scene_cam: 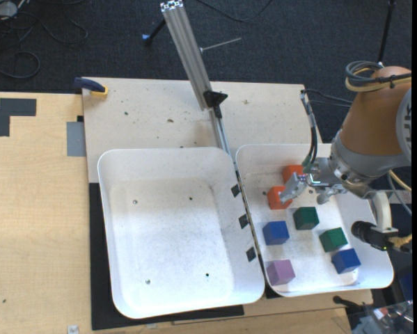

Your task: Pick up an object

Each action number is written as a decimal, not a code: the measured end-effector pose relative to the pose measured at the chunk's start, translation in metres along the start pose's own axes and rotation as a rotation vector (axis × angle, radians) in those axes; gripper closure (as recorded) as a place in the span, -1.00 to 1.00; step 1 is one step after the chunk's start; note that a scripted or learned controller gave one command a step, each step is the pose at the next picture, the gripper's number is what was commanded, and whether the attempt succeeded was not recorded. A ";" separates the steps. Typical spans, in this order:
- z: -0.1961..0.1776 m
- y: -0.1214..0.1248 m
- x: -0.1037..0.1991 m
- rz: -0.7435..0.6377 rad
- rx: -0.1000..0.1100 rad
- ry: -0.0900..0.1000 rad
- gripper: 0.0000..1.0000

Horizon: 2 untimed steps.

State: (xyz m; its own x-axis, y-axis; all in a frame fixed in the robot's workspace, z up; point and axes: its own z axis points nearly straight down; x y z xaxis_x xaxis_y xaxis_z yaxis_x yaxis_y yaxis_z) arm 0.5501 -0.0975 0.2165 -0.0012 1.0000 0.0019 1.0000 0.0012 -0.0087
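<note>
In the right bin (375,273) we see blue, green and purple cubes; our hand (289,190) is over an orange cube (278,198) there, grip state we cannot tell.

My wrist covers part of the far orange block (292,173), so its full outline isn't readable. My arm (375,127) is cut off at the right frame edge. Gripper (296,188) overlaps the near orange block (278,198); can't tell if the fingers are around it or just beside it.
</note>
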 end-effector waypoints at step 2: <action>0.062 0.001 -0.005 0.002 0.002 0.000 -1.00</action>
State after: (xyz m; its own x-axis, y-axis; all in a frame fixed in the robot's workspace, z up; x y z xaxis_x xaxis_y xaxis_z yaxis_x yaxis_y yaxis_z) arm 0.5510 -0.1021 0.1549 0.0009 1.0000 0.0015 0.9999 -0.0009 -0.0104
